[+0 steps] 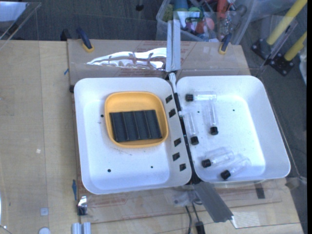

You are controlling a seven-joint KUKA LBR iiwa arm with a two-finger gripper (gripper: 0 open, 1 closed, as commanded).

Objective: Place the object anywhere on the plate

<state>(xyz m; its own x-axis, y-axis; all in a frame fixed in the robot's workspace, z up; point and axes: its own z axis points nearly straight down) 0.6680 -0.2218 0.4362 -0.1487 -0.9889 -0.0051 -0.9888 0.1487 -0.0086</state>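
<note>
Two shallow white bins side by side on tabletop [34, 130]. Left bin [92, 169]: yellow plate [113, 103] slightly above centre, dark ribbed rack [135, 126] lying flat on it, covering most of plate's floor. Few small dark specks on bin floor at 6 o'clock of plate.

Right bin [263, 130]: five clear vials w/ black caps, all lying on their sides.
- vial 1 [200, 97] at 12 o'clock of bin, cap toward the left
- vial 2 [212, 117] near centre, cap at its lower end
- vial 3 [191, 127] close to the divider, ~9 o'clock, cap at lower end
- vial 4 [218, 158] at ~6 o'clock, cap at left end
- vial 5 [235, 168] just beside vial 4, at its 5 o'clock, cap at left end

None of the vials on plate – all in right bin, well apart from it.

Row of black tabs [174, 128] along divider between bins. Clear tub of mixed coloured items [204, 11] behind bins at 12 o'clock.

Gripper: state cannot be told.
</note>
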